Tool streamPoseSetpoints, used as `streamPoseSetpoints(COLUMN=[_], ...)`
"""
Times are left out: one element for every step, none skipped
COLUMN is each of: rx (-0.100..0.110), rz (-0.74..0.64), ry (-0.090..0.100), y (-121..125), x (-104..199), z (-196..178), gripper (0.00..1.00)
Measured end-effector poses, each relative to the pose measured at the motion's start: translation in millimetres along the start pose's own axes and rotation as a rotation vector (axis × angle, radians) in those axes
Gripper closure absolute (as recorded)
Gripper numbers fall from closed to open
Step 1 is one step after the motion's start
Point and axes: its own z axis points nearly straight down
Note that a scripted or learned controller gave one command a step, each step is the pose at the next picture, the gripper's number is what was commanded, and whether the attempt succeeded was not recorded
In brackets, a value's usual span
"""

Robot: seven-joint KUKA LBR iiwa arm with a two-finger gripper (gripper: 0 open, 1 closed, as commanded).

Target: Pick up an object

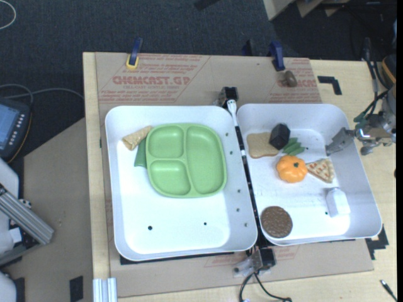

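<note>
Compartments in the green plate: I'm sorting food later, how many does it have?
3: in the green plate, two side by side at the top, one lower left.

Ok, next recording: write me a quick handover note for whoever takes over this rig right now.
Claw: at the right bin's right rim, holding nothing visible; finger state unclear.
Right bin: orange pumpkin, black block, green piece, toast slice, waffle wedge, brown round patty, white object.
Left bin: green divided plate, tan wedge beside it.
Done: nothing lifted.
Left: grasp one object and raise it.
</note>
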Motion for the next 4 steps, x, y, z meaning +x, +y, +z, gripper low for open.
streamPoseSetpoints(rx=[0.003, -0.001, -0.005, -0.011], rz=[0.000, -0.003, -0.001, 0.000], ry=[0.001, 0.007, -0.001, -0.005], y=[4, 5, 5, 8], x=[0, 4, 1, -1], z=[63, 115, 102, 38], gripper=[0.00, 0.00, 1.00, 1.00])
